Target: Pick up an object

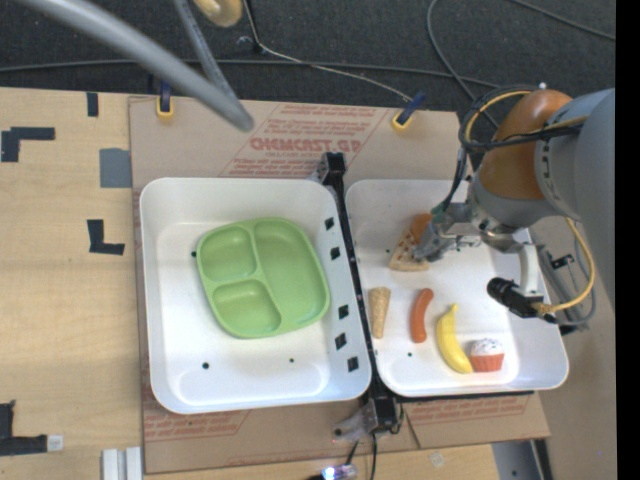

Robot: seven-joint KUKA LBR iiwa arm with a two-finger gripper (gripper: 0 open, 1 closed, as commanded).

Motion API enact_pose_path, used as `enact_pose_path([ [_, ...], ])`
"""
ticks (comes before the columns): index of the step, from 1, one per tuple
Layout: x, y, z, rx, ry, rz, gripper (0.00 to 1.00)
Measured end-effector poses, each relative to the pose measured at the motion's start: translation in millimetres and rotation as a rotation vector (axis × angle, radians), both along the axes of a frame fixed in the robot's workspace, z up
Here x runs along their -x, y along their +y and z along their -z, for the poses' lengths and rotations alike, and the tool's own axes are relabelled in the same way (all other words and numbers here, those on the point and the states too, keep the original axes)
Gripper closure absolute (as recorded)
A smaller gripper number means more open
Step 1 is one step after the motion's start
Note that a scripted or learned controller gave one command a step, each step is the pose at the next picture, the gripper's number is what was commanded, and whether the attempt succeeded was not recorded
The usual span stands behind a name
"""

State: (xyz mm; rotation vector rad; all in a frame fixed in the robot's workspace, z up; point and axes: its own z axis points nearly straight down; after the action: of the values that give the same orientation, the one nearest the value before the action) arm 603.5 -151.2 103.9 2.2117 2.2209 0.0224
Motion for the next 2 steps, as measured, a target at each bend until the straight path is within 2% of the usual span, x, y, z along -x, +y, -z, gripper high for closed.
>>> enact_pose_path([
  [1,8,-3,-57,0.006,0.012,0.003,1.00],
  [2,14,-9,-117,0.007,0.011,0.004,1.00],
])
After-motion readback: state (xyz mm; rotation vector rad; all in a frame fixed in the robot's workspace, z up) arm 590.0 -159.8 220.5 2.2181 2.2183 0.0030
